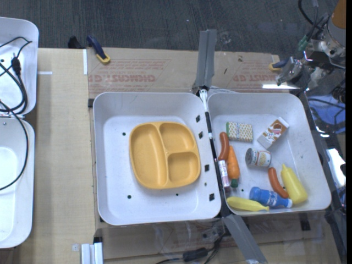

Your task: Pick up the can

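Red printed lettering ran across the brown cardboard sheet [181,73] behind the bins, seen reversed and upside down, and it could not be read with confidence. The small white carton [273,132] in the right-hand white bin [314,147] bore a red-brown picture; its words were too small to make out. The small cylindrical can [258,158] lay on its side near the middle of that bin, its paper label pale with darker patches, its dark round end turned toward the left. It sat apart from its neighbours: the green-and-white patterned packet [240,131] behind it, the orange toy carrot [233,163] to its left, a red toy sausage [276,182] and yellow squeeze bottle [293,184] in front. The left-hand white bin [104,147] held a yellow three-compartment plastic plate [164,154]. The grey two-finger gripper [290,73] hovered beyond the right bin's far corner, well apart from the can; whether it was spread or closed could not be told.
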Controlling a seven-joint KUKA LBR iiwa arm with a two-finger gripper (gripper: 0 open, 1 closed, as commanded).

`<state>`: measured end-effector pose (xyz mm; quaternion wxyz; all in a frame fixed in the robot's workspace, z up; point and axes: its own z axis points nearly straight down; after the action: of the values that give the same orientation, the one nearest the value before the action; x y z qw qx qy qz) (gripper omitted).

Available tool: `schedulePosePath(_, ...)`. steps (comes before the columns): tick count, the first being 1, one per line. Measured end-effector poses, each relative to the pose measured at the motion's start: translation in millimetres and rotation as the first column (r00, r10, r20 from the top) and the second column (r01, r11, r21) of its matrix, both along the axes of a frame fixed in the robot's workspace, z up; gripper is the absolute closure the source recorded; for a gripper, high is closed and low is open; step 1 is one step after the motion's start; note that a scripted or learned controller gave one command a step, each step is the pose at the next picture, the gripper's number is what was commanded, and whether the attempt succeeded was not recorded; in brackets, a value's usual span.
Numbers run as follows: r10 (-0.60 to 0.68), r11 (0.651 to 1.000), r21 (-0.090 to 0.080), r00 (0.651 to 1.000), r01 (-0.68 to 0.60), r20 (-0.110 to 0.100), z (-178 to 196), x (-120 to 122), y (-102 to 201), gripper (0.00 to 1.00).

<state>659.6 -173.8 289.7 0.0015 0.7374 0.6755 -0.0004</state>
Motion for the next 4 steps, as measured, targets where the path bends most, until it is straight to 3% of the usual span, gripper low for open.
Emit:
schedulePosePath(1, 0.004, 1.0, -0.003, 1.0, -0.004, -0.004, 7.0, 0.4, 0.7, 1.0)
schedulePosePath(3, 0.024, 1.0, 0.002, 1.0, -0.024, -0.004, 50.1, -116.1, -20.6, 1.0)
schedulePosePath(4, -0.07, 0.998, 0.003, 0.998, 0.07, -0.003, -198.1, -153.9, -24.2, 1.0)
